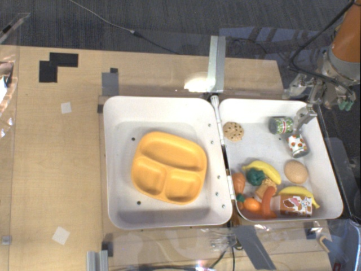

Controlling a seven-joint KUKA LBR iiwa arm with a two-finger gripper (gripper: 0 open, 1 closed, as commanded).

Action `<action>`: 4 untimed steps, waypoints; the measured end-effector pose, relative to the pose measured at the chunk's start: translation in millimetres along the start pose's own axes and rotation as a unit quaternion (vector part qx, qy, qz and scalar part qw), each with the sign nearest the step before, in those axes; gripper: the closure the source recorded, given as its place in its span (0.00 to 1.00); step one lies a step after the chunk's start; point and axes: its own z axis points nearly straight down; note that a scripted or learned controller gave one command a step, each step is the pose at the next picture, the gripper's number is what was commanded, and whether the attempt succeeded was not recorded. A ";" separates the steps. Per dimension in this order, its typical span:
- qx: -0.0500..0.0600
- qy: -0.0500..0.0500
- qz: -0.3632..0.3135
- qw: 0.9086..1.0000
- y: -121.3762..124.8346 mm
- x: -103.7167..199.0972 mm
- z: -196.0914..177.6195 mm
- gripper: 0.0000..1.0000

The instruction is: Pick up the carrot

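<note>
Fingers: two thin pale metal fingers (304,117) of the gripper (300,123) angle down into the right bin's far side, just beside a small can; how wide they stand cannot be told, and nothing shows between them.
Arm: grey with an orange band (345,38), reaching in from the right.
Carrot: short orange tapered plastic carrot (240,182) lies in the right shallow white bin (330,168), against its left wall toward the near corner; its long axis runs roughly near-to-far, but which end is the tip cannot be told.
Neighbours: a green leafy plastic piece (255,176) and a curved yellow banana (265,170) sit just right of the carrot; a round orange fruit (251,205) lies just nearer.
Others: flat round speckled cookie (233,131), smooth tan egg-shaped piece (296,171), small patterned cup (297,145), greenish tin can (280,125).
Left bin: smooth yellow plastic divided tray (168,166) lies in the left white bin (118,151).
</note>
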 end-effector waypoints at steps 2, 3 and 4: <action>0.002 -0.010 0.098 0.995 -36.7 24.7 121.9 0.00; 0.002 -0.009 0.098 0.995 -36.9 25.3 122.6 0.00; 0.002 -0.009 0.098 0.995 -36.9 25.4 122.8 0.00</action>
